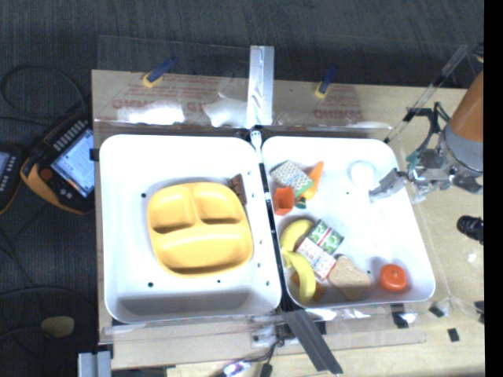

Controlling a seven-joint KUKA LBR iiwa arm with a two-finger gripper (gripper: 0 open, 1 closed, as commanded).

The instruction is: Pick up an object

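In the right bin [409, 218], near its front edge, the banana [298, 259] lay among a small clutter: a green-and-white carton [324, 235] and a red-and-white packet [313, 257] touched its right side, and a sandwich wedge [348, 277] sat just beyond them. The banana looked like a light, stiff plastic toy, smooth and likely slippery, so a pinch across its narrow middle seemed the safest hold. Its long axis ran from the bin's centre towards the front rim, curving, with the lower tip almost at the wall. An orange tomato [393, 276] sat in the front right corner. The gripper [393, 183] hovered over the bin's right edge, well apart from the banana; whether it was spread or pressed together could not be told. The left bin [118, 289] held a yellow divided tray [200, 226].
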